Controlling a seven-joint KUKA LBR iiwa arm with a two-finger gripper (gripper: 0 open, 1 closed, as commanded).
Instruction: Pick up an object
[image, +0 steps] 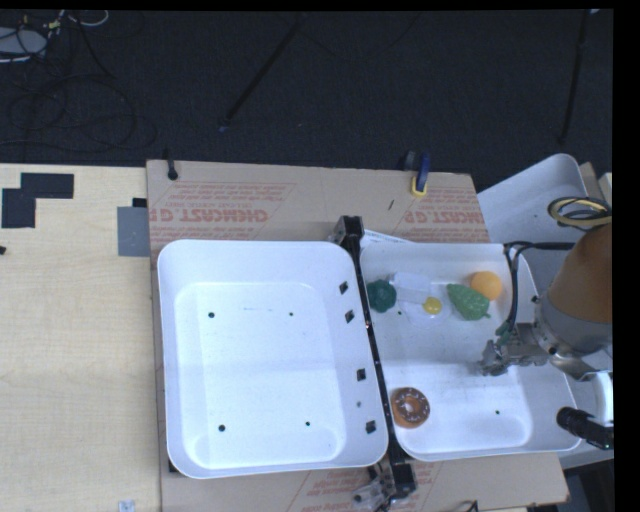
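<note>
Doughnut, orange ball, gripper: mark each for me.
doughnut (410, 407), camera view, on its iced ring.
orange ball (486, 285), camera view, on its top.
gripper (493, 362), camera view, at its fingertips.

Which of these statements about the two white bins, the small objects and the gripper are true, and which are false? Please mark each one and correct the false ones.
1. The doughnut lies in the left bin. False: it lies in the right bin, near the divider between the bins.
2. The orange ball is next to the light green object. True.
3. The gripper hangs over the left bin. False: it is over the right bin, near its right side.
4. A dark green object lies in the right bin close to the divider. True.
5. The gripper holds the doughnut. False: the doughnut lies apart from it on the bin floor.
</note>
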